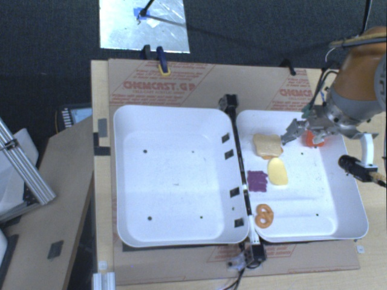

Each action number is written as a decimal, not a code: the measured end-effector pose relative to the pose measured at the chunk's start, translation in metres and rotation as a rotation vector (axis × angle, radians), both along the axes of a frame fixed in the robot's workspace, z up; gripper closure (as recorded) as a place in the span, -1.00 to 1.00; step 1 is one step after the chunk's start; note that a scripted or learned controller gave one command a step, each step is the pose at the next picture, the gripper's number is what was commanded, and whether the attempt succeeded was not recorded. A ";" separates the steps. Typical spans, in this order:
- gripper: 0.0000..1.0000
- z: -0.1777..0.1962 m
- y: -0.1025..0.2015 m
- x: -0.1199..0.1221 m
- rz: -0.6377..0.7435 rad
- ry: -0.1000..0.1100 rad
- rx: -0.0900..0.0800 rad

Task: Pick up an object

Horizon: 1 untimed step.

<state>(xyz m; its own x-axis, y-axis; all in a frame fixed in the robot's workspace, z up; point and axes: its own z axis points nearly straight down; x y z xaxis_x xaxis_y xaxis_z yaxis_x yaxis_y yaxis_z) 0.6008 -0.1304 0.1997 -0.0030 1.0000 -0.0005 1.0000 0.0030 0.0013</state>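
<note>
You had the arm reaching in from 3 o'clock, so the tool hung over the right bin, toward its 12 o'clock edge. This made sense, because every loose thing lay in that bin, while the left bin carried none of them.

The tool was low, with one grey finger pointing toward 9 o'clock at the bread. I could not tell from this view whether it was released or clenched. Nothing was seen between its parts, so I judged that it grasped nothing yet.

An orange thing sat just under the tool, partly hidden by it. It looked like the nearest candidate for the pick. The bread lay near, at 9 o'clock from the tool. Below the bread, at 6 o'clock, was the yellow piece, and the purple piece lay just beside it, close to the bin's left wall. The pretzel was further toward 6 o'clock, well apart from the tool.

Both bins rested on a cardboard sheet on the worktop, probably to give them a flat base. On the sheet you could read "CHEMCAST" in red letters, followed by something like "GP". The same print repeated at the right side, but there it was too unclear to read.
</note>
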 end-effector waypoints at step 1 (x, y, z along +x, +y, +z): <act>-1.00 -0.068 0.014 -0.092 -0.004 0.013 0.004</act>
<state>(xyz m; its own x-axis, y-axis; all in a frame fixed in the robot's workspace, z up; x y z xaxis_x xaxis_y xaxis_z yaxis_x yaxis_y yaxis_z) 0.5091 -0.1166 0.1318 0.0009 1.0000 0.0039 0.9999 -0.0008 -0.0113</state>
